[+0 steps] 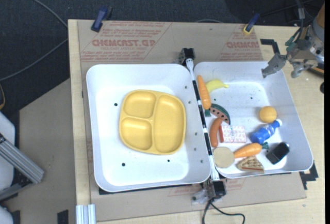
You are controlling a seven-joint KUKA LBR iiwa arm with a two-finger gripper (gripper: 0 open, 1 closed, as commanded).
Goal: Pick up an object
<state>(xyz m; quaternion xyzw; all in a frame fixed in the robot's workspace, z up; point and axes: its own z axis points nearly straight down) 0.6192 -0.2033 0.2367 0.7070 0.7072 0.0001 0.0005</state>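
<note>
In the camera view, the gripper (282,63) is seen at the far right corner of the right bin (294,114), its fingers spread apart with nothing held between them. A yellow divided plate (152,121) is carried at the middle of the left bin (103,130). Along the right bin's left edge a carrot (204,94), a banana (217,84) and a sausage (215,131) are laid, while an orange ball (267,114), a blue bottle (265,132) and a black block (277,153) are gathered toward its near right corner.
</note>
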